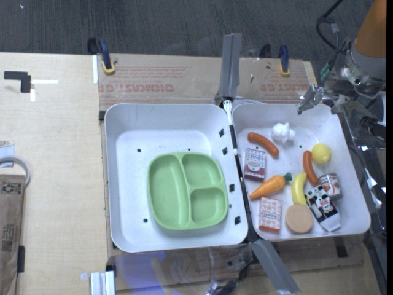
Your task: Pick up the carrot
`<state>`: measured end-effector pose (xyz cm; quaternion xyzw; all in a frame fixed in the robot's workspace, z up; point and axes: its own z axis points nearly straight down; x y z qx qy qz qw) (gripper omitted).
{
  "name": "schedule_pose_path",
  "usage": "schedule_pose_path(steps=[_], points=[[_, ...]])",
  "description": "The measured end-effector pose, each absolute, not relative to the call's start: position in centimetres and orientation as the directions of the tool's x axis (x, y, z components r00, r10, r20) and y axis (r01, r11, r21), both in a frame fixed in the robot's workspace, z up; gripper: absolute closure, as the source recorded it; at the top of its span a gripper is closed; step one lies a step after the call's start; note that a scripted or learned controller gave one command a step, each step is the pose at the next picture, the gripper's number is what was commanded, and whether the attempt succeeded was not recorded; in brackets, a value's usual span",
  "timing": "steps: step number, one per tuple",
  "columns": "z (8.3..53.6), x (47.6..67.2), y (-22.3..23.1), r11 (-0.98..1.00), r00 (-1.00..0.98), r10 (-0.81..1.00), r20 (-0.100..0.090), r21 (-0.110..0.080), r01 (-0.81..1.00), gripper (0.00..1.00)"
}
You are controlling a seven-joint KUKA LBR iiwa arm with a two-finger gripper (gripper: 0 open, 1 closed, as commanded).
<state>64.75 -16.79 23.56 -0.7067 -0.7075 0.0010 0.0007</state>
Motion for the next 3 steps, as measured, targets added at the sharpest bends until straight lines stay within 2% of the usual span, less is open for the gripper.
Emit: schedule_pose_path(steps=[1,2,3], points=[[17.9,57.8,-13.5,0.233,-0.233,0.973,0.001,-0.003,0.972,0.00],[9.1,54.2,-9.8,0.234,-0.234,0.972,0.001,-0.002,0.972,0.00],[10.0,54.2,-9.9,0.230,-0.230,0.973,0.000,-0.001,0.973,1.00]])
